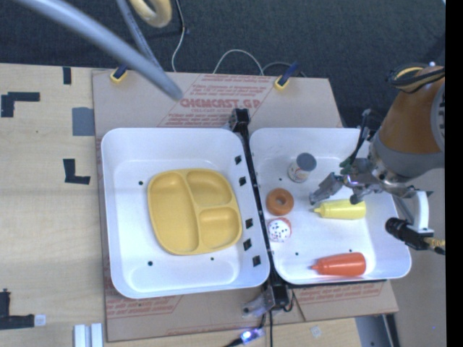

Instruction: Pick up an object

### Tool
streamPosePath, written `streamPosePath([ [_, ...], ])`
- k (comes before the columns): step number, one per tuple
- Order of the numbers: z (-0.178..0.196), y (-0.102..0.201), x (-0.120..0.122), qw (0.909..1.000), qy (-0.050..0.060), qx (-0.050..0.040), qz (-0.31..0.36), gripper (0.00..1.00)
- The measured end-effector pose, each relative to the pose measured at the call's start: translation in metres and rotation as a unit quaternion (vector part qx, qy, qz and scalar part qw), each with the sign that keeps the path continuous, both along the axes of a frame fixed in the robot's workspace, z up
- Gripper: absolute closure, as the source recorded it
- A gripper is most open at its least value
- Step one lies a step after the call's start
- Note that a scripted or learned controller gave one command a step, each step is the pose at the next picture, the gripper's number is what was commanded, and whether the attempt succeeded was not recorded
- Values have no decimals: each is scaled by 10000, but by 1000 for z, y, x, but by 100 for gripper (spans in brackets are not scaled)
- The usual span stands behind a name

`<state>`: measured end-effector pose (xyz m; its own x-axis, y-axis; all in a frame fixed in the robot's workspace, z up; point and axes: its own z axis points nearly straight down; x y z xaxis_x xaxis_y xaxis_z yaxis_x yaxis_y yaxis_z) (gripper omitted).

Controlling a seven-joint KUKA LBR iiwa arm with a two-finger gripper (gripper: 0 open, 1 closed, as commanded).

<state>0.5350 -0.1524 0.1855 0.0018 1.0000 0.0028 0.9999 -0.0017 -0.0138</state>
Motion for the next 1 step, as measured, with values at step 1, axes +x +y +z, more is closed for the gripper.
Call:
streamPosePath([
  [1, 6, 0, 3, 10000, -58, -11, 17, 0],
])
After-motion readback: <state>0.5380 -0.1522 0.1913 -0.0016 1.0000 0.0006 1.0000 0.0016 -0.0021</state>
